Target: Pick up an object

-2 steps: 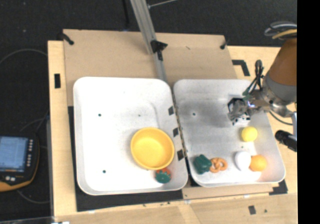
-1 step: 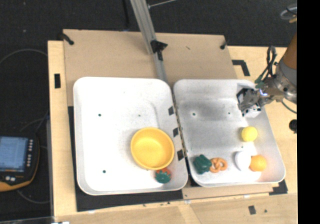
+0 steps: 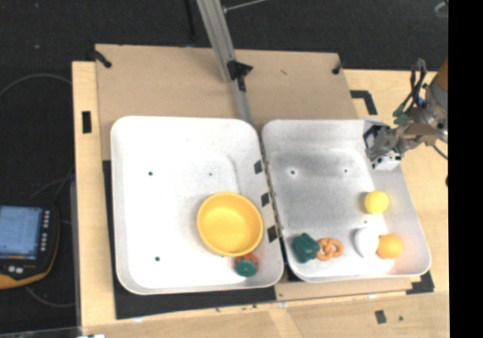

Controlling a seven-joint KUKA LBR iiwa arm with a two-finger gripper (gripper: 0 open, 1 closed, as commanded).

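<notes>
The gripper (image 3: 383,149) hangs over the right bin (image 3: 317,170) at its far right edge, and I cannot tell how it is set or whether it carries anything. Below it a yellow ball (image 3: 376,201), an orange ball (image 3: 389,246), a white object (image 3: 366,241), a pretzel-shaped toy (image 3: 329,249) and a green toy (image 3: 304,247) lie along the near side. The left bin (image 3: 166,163) holds a yellow bowl (image 3: 229,223) with a small red and green piece (image 3: 245,265) beside it. Both bins sit on a pale wooden bench (image 3: 173,80) over dark floor; a pendant with a blue screen (image 3: 23,242) lies left, cut off, its writing unreadable.
</notes>
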